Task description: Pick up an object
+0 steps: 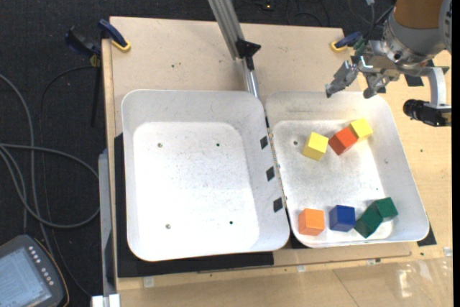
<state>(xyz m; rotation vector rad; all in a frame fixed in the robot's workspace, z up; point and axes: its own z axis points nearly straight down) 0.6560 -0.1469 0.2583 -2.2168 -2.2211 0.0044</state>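
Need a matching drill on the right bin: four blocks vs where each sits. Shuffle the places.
Things:
1. blue wooden cube
2. large yellow wooden cube
3. dark green wooden block
4. red-orange wooden block

Places:
A. near the bin's front right corner
B. touching the small yellow block
C. between the orange cube and the green one
D. leftmost of the far cluster

Pairs: 1-C, 2-D, 3-A, 4-B

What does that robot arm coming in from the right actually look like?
The arm is a thick rounded tube with an orange band and grey metal below it. At its end sits a small grey gripper with two dark fingers, and thin cables loop around the wrist.
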